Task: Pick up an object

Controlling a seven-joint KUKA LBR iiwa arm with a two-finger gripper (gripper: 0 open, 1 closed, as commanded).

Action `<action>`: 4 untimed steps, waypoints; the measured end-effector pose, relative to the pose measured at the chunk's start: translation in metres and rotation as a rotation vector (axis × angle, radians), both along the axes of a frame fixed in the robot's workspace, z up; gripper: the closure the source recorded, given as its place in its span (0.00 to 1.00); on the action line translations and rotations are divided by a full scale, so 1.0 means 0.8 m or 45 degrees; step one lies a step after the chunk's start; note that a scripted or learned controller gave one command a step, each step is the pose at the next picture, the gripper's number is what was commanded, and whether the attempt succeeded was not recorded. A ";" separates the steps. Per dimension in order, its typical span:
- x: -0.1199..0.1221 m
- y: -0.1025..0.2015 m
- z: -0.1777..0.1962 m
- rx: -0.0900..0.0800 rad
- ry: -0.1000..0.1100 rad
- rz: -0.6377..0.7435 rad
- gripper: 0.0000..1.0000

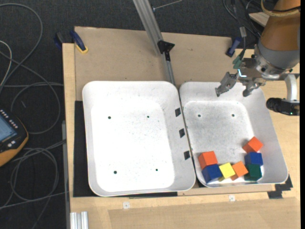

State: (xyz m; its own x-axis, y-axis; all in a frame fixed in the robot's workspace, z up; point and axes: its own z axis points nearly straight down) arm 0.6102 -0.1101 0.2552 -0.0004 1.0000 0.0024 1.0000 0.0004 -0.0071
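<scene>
1. Spread apart and gripping nothing, the claw (pixel 235 86) is seen above the far edge of the right bin (pixel 267 123), its two fingers (pixel 224 87) splayed outward.
2. The blocks are clustered in the near right corner of that bin, well apart from the claw.
3. An orange block (pixel 207 158) is placed beside a blue block (pixel 212 172) and a yellow block (pixel 227 170).
4. A second orange block (pixel 254 144) is set above a blue one (pixel 255 158), with a green block (pixel 254 172) nearby.
5. The left bin (pixel 95 128) is set just beside the right one.
</scene>
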 end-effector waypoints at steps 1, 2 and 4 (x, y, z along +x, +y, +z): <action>0.001 0.000 0.004 -0.001 -0.007 0.000 0.00; 0.010 0.009 -0.059 -0.001 0.000 0.001 0.00; 0.004 0.018 -0.188 0.000 0.003 -0.001 0.00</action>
State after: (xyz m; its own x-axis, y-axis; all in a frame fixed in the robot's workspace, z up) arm 0.6133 -0.0958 0.1051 0.0001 1.0000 0.0023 1.0000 -0.0001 -0.0092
